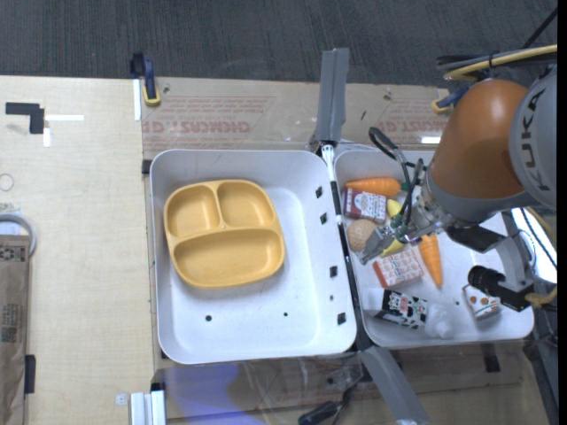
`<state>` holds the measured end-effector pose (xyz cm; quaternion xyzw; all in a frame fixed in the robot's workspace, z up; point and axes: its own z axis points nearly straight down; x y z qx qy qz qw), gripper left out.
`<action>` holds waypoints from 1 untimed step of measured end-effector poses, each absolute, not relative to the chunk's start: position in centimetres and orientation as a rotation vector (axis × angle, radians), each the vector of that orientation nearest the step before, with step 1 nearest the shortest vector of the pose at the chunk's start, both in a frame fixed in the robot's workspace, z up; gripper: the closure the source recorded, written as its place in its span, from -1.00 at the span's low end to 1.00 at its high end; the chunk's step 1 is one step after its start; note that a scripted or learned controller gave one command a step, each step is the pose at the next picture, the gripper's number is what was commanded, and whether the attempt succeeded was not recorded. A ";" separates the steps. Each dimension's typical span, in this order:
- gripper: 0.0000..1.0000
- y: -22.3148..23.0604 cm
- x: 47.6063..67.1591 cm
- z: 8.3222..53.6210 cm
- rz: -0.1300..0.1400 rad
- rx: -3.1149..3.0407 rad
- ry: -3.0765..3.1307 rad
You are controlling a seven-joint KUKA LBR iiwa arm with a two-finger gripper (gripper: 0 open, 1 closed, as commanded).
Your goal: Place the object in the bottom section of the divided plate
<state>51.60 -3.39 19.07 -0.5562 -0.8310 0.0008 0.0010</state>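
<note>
Camera view: gripper low in crowded right bin, fingers spread, gripping nothing, beside round tan object; neighbours packed close, so a snag or double-pick looks likely; yellow divided plate waits in left bin with open floor near it.

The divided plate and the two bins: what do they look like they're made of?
The divided plate looks like moulded plastic, matte mustard yellow: one even colour, rounded ridges, no glare. The left bin and right bin look like thin formed plastic or painted sheet, smooth white with a slight sheen, rounded corners and small dark holes. I can't tell which.
</note>
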 end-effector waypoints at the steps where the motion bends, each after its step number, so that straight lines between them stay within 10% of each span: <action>1: -1.00 -1.5 54.5 27.1 0.001 -1.340 -2.842</action>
